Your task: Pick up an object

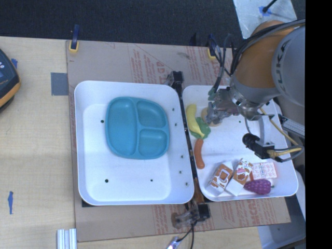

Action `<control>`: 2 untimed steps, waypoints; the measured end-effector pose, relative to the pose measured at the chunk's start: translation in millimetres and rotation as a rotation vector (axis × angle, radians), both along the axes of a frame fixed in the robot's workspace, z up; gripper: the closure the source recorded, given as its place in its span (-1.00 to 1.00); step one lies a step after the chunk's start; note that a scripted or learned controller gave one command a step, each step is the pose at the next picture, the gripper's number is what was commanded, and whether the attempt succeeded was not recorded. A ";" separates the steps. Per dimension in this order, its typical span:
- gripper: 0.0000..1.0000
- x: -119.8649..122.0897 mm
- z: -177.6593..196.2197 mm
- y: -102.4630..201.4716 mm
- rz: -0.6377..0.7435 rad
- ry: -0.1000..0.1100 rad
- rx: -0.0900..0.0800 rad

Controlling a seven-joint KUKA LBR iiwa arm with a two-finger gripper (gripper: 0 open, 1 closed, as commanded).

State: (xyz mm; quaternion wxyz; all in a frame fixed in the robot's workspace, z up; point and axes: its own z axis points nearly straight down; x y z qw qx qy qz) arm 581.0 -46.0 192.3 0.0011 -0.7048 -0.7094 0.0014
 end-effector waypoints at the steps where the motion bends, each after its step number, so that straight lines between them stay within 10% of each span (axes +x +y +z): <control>1: 1.00 -28.8 -0.8 -17.0 -0.002 0.001 -0.001; 2: 1.00 -28.7 9.2 -17.6 -0.001 0.003 -0.001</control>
